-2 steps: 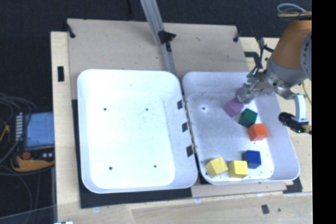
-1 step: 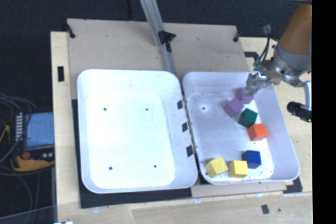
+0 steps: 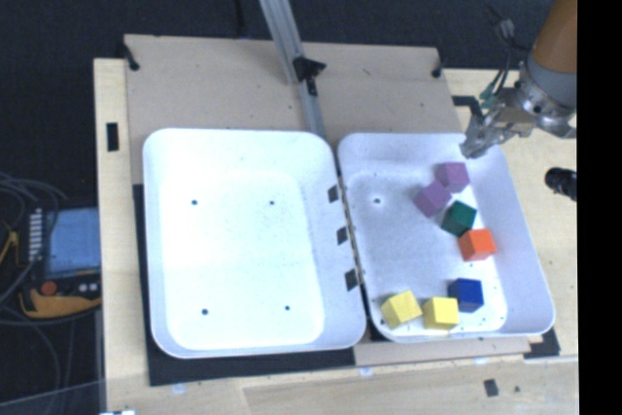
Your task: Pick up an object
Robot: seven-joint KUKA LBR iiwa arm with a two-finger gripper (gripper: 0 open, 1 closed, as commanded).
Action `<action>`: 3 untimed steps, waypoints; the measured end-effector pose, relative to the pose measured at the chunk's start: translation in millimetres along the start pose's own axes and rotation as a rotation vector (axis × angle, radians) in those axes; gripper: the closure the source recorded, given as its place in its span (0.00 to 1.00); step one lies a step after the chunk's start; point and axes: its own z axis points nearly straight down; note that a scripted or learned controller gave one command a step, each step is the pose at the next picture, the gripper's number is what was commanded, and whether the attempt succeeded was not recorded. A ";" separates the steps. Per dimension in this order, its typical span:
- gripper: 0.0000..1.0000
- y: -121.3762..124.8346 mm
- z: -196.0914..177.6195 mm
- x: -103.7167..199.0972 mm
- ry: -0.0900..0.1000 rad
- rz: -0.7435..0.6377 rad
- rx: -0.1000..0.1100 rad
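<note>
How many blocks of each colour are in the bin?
All are in the right bin:
Purple: 2
Green: 1
Orange: 1
Blue: 1
Yellow: 2
Total: 7 blocks

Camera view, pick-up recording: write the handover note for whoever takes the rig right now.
Gripper: above the right bin's far rim, nothing seen between its fingers; open or shut unclear.
Blocks, all in the right bin: two purple blocks touching, nearest the gripper; green block; orange block; blue block; two yellow blocks at the near wall.
Done: nothing picked.
Left: descend, grasp one block, lift.
</note>
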 end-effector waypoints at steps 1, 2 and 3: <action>1.00 1.4 -54.9 -2.0 0.000 0.000 0.000; 1.00 -18.1 -51.4 46.7 0.002 -0.001 0.006; 1.00 -27.0 -52.9 94.6 0.003 -0.002 0.006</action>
